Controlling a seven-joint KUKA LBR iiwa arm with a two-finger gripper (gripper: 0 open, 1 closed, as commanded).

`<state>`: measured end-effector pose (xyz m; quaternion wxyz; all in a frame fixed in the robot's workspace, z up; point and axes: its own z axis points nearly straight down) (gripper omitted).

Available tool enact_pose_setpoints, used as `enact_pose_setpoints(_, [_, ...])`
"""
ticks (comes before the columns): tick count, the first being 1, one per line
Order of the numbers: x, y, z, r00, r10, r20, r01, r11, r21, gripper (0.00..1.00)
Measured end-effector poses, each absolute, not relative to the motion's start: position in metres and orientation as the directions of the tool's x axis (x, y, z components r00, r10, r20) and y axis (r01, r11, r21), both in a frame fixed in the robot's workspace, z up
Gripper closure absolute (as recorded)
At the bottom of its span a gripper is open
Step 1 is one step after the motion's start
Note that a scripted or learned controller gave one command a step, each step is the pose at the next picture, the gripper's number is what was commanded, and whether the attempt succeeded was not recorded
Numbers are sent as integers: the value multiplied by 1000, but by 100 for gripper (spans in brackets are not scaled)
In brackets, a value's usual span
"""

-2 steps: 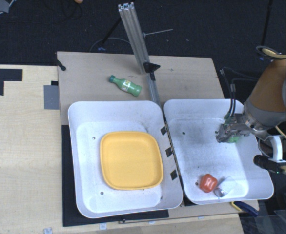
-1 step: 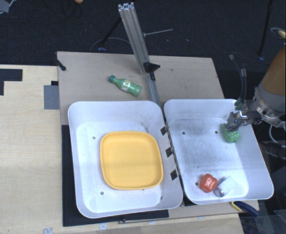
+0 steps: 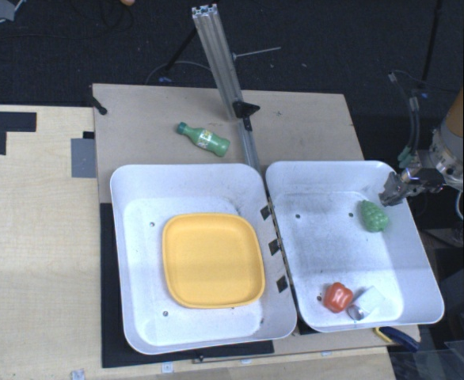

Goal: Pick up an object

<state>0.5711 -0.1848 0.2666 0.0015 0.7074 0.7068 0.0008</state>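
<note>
Starting at the left, we see the pale wooden worktop (image 3: 34, 236) bare apart from a few dark patches near its far edge. Next comes the left bin (image 3: 129, 188), and in it a yellow plate (image 3: 213, 260) lies flat, taking up most of the floor; a strip of white shows all around it, widest along the left wall and the near right corner. Beyond that bin, on the tan board (image 3: 311, 125), a small green bottle (image 3: 203, 138) lies on its side, well apart from the bin's far rim. A metal rail (image 3: 222, 58) slants down from the far side toward the seam where the two bins meet.

The right bin (image 3: 311, 180) has much more open floor: its whole left half and middle are free. A green object (image 3: 374, 216) sits close to the far right wall, with little room between it and that rim. In the near right corner we find a red object (image 3: 337, 297) and, just beside it to the right, a small pale item (image 3: 365, 303) (too small for us to name), both close to the near rim.

At the far right the pincer (image 3: 396, 188) hovers at the bin's right edge, just beyond the green object and slightly to its right. We see nothing between its fingers, and whether they are spread or closed we cannot tell.
</note>
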Motion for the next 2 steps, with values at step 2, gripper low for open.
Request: enact_pose_setpoints(2, [584,-77,254,-4,1000,1,1000,4,0,100])
